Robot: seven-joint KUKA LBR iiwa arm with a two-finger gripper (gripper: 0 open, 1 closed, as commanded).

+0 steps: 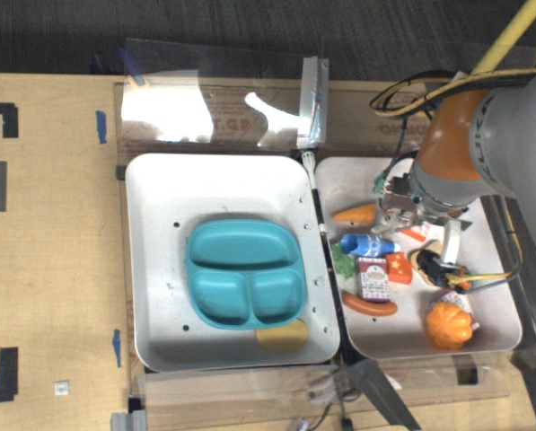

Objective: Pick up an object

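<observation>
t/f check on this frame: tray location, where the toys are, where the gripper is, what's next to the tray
1. The teal tray sits in the left bin. True.
2. The pumpkin lies in the left bin. False: it is in the right bin, near its front right corner.
3. The gripper is over the right bin, near the carrot. True.
4. The tray holds the hot dog. False: the hot dog lies in the right bin, in front of the small carton.
5. A tan piece lies at the tray's front edge in the left bin. True.
</observation>
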